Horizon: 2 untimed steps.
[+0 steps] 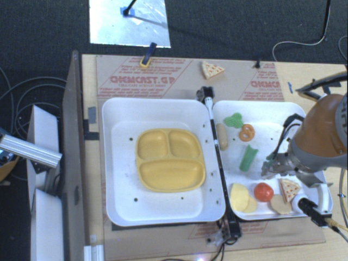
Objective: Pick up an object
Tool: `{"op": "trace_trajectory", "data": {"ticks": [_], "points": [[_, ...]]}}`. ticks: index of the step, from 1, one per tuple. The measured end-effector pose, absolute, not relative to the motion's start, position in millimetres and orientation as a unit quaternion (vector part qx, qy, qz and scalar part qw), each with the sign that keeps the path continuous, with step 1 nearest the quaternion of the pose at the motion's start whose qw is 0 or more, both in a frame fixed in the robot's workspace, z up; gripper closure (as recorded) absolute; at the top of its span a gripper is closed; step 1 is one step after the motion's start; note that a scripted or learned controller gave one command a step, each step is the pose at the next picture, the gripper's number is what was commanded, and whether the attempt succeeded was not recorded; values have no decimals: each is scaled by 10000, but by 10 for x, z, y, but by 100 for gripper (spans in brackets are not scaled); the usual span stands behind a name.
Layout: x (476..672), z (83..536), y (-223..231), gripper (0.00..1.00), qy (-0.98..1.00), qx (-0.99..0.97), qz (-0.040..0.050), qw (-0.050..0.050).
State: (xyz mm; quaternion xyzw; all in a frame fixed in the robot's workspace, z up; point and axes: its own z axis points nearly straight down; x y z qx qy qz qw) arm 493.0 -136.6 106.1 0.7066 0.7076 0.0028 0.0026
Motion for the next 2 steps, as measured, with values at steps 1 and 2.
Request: {"op": "trace_trajectory", "data": {"ticks": [1,2], "points": [[4939,1163,-1363,100,7076,7066,37,30],[5302,1513,-1463,100,7087,7055,12,27]]}}
